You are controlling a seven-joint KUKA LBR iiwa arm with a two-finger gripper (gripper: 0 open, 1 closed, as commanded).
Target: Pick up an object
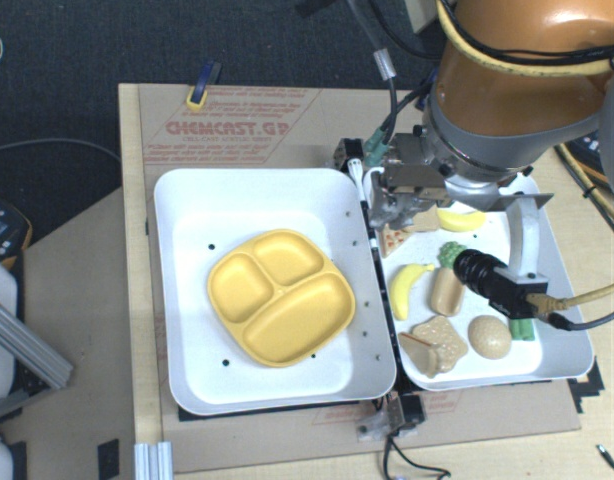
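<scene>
Your gripper (399, 206) hangs low over the far left corner of the right bin (507, 370), close to the wall it shares with the left bin (187, 228). The wrist's bulk covers it from above, so you cannot tell whether it is wide or narrow, and nothing can be seen held in it. Just below it in the view lies a small waffle piece (392, 240), probably the object being tried for given where the tool is. A banana (409, 288) curves along the same wall just beyond. Further out the toy food crowds together: a yellow piece (459, 220), a green sprig (449, 255), a tan roll (445, 290), a bread chunk (435, 340) and a round tan ball (490, 336). Working this near the wall likely leaves you little room to close cleanly. A yellow divided plate (280, 296) sits alone in the middle of the left bin, well apart from the arm.
</scene>
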